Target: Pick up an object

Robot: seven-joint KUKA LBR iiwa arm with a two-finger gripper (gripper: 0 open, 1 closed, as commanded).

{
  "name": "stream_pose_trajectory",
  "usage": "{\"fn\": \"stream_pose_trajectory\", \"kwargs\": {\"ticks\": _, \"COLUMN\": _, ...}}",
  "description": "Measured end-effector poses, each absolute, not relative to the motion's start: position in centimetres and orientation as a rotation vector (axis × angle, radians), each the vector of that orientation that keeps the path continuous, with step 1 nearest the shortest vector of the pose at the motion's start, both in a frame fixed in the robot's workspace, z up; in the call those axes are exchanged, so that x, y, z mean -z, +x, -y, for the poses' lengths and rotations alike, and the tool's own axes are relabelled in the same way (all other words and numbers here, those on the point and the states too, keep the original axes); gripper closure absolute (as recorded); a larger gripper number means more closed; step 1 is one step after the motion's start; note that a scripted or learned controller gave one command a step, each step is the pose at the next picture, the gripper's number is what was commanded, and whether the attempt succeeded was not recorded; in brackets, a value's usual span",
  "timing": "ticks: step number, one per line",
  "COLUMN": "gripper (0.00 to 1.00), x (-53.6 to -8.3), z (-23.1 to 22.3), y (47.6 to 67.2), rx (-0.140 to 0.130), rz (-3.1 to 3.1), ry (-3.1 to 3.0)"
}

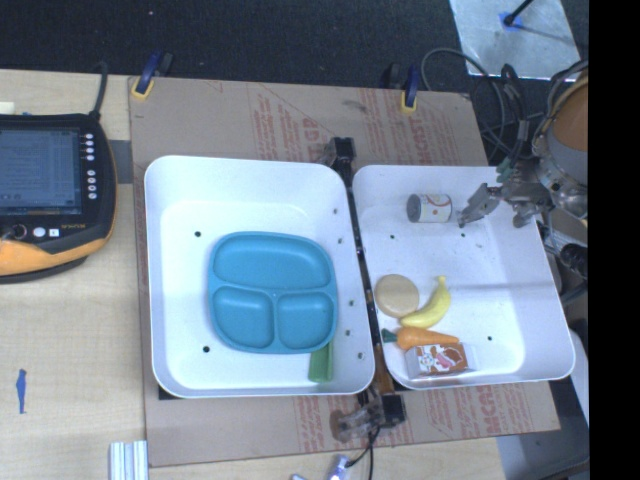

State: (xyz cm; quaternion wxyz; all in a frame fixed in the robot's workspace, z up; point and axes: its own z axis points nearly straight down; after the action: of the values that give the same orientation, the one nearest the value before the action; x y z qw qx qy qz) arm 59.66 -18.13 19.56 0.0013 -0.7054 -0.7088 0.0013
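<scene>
Nothing lifted yet; grasp and lift both left. Left bin (170, 268) holds a blue divided plate (271, 290) and a green piece (320, 366). Right bin (520, 353) has cookie (396, 294), banana (430, 305), carrot (425, 338), carton (438, 360) clustered at the near-left corner. Small can (429, 208), likeliest target, lies on its side, long axis left-right, lid end pointing left. Tool (497, 206) hovers just right of it, fingers spread, pinching nothing.

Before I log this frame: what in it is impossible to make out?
- Gripper: finger state unclear in the camera view, small and dark against wrist hardware.
- Can: label print too small to read.
- Green object: partly hidden under the blue tray, identity unclear.
- Red carton: print too small to read.
</scene>
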Motion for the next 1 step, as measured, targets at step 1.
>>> {"fn": "stream_pose_trajectory", "kwargs": {"ticks": 1, "gripper": 0.0, "x": -13.36, "z": 15.3, "y": 65.58, "rx": -0.006, "rz": 2.226, "ry": -2.213}}
